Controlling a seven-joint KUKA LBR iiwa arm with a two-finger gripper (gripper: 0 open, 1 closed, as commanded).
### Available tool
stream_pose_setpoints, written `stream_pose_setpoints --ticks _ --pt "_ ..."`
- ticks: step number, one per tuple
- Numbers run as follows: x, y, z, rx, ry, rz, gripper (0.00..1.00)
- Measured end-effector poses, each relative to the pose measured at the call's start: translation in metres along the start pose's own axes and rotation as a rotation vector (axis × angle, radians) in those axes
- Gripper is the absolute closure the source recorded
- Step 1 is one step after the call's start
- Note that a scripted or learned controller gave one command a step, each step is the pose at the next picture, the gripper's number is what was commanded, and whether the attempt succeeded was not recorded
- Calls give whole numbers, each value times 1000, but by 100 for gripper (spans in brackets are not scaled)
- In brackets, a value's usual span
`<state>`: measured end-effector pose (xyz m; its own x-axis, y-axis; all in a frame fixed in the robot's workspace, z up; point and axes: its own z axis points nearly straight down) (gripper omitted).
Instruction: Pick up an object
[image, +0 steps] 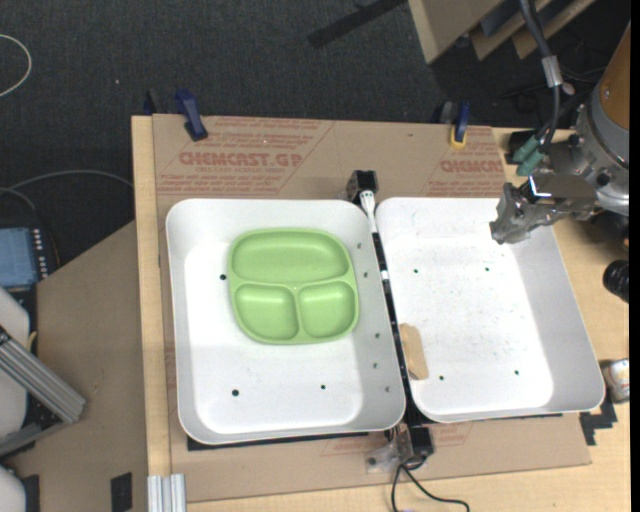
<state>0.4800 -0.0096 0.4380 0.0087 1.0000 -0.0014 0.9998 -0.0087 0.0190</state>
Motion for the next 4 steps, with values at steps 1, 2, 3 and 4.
stream_pose_setpoints --ticks 1,2,3,4 --pt "58 -2 24 23 3 -15 100" --pt "100 -2 22 18 2 -14 100" --pt "75 0 -29 12 2 -6 100" --pt "154 -2 -31 16 4 -18 100"
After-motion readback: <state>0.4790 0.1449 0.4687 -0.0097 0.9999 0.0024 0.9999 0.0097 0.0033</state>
